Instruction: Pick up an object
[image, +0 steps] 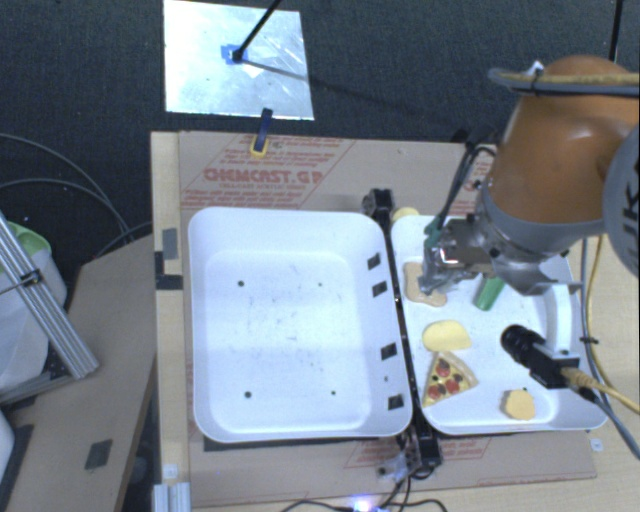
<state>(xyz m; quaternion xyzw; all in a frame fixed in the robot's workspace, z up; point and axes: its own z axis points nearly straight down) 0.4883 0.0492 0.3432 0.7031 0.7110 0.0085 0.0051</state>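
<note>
Orange and grey, the arm (560, 140) bulks largest, reaching in from the view's right edge and ending in the claw (437, 272), which hangs low over the right bin (500, 428). Whether the claw is wide or narrow cannot be told from this angle, and nothing can be seen gripped in it.

Directly beneath the claw, and partly covered by it, lies a tan flat piece (414, 282) on the bin floor; whether the two touch is not clear. Just beside the claw, on the side toward the arm, a green cylinder (489, 293) lies tilted. Below the claw in the view sits a curved yellow piece (446, 335), and just past that a toy pizza slice (450, 378) with red toppings, close to the bin's near wall. Farther from the claw, toward the bin's lower right corner, rests a round yellow-orange lump (518, 404). Above the claw in the view, at the bin's far rim, a small pale yellow piece (405, 214) shows.

To the view's left of the claw, across the divide marked by black clips (381, 289), is the left bin (200, 330). Both bins rest on a cardboard sheet (300, 170) printed in red. Well beyond the claw, at the top of the view, a shiny metal sheet (235, 60) lies on dark carpet, with a blue and yellow clamp (262, 135) at its near edge.
</note>
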